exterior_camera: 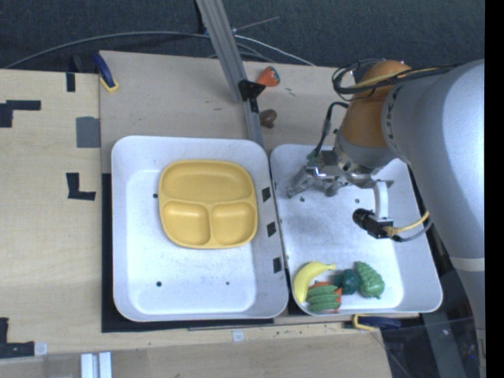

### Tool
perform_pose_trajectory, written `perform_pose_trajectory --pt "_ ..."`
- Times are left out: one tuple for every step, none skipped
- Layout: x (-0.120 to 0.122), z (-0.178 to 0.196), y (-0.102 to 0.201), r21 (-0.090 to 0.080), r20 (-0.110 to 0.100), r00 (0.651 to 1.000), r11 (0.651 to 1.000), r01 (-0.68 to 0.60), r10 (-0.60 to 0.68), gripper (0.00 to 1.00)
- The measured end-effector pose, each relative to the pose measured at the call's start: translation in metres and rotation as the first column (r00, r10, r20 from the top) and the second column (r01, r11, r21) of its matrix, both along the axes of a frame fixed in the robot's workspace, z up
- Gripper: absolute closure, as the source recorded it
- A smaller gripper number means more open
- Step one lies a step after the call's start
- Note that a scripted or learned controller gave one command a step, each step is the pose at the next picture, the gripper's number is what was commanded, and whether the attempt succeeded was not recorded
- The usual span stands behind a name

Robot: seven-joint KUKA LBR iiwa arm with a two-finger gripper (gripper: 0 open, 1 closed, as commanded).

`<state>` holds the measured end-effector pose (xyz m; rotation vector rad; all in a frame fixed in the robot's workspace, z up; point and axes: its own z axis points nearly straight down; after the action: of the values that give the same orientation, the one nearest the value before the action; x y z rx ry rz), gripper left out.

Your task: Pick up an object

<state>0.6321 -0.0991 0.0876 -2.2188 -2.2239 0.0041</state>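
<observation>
Several toy foods lie bunched in the near corner of the right bin (409,211): a yellow banana (309,276), a red and green piece (323,296), a dark teal piece (346,280) and a knobbly green piece (368,279). My gripper (313,187) hangs over the far left part of that bin, well away from the foods. Its fingers (297,186) stand spread, open, with nothing between them and bare white bin floor below.
A yellow divided plate (209,203) lies in the left bin (126,235). A grey metal post (224,34) rises from the bench behind the bins, with a small orange item (269,75) and a brown one (268,118) near its foot. The arm's grey bulk covers the right side.
</observation>
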Motion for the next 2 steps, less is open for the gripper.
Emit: perform_pose_trajectory --pt "0.0 0.011 0.001 0.001 0.0 1.0 1.0 -0.001 0.001 1.0" --pt "0.009 0.071 0.001 0.001 0.006 1.0 1.0 0.0 0.0 1.0"
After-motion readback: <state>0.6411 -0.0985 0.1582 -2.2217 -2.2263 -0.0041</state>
